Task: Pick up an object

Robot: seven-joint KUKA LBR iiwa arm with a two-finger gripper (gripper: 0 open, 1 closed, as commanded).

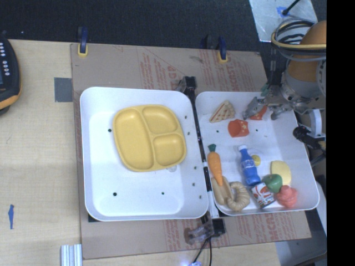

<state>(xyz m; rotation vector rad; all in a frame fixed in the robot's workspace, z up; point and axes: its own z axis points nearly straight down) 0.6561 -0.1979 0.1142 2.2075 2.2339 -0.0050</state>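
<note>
My gripper (262, 110) is low over the back right part of the right bin (302, 148), with its fingers (250, 107) spread open. A small orange-red piece (259, 114) shows between them, and I cannot tell whether it touches them. A red toy (238, 128) lies just left of and in front of the gripper. A tan sandwich wedge (222, 111) lies further left. Nearer the front are a carrot (215, 165), a blue bottle (249, 166), a yellow lemon (282, 170), a green toy (272, 182), a pink toy (287, 196), a small can (263, 196) and a tan pretzel (237, 196).
The left bin (100, 198) holds a yellow divided plate (150, 136). A black clip (189, 83) sits at the back where the two bins meet. The grey arm with its orange band (305, 43) rises at the right. A handset (8, 73) lies at the far left.
</note>
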